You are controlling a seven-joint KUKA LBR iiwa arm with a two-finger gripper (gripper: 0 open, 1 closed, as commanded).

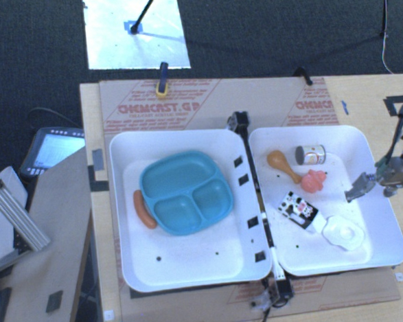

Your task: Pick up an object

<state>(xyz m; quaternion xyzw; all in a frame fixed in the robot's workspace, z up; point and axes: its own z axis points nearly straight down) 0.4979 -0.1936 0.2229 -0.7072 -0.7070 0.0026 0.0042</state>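
Dark blue carpet surrounds a pale wooden bench [203,88] bearing 2 shallow white bins side by side on printed cardboard. At the right bin's [380,199] right rim, the grey two-finger gripper [368,185] reaches in from the right; whether it is spread or pressed together cannot be told, and nothing shows between its tips. Below and left of it lies a flat white fried-egg toy [344,232]. Further left sits a black-and-white cow-patterned block [298,210], with a pink toy [314,181] just above it. A tan wooden spoon-shaped toy [283,164] and a small silver-ended can [311,155], tipped on its side, lie toward the far edge. The left bin [126,265] holds a blue 3-compartment plastic plate [186,192] and, just beside its left edge, an orange sausage-shaped toy [143,209].
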